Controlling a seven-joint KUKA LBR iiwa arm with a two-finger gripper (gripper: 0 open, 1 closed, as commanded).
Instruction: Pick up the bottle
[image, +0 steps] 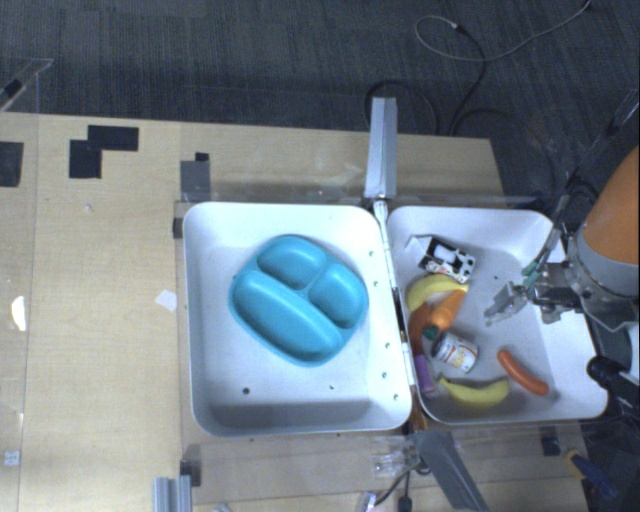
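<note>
Orange-bodied bottle (441, 315) lies among bananas at the right bin's (520, 225) nine o'clock side, while the tool (507, 301), apparently holding nothing, its opening unclear, hangs at its three o'clock and should descend squarely across its body.

A pale wooden bench (100, 300) carries two white bins. The left bin (205, 390) and right bin (500, 222) sit touching.

No legible text, label on the bottle (455, 353) too small to read, black-and-white carton (446, 260) print indistinct
</note>
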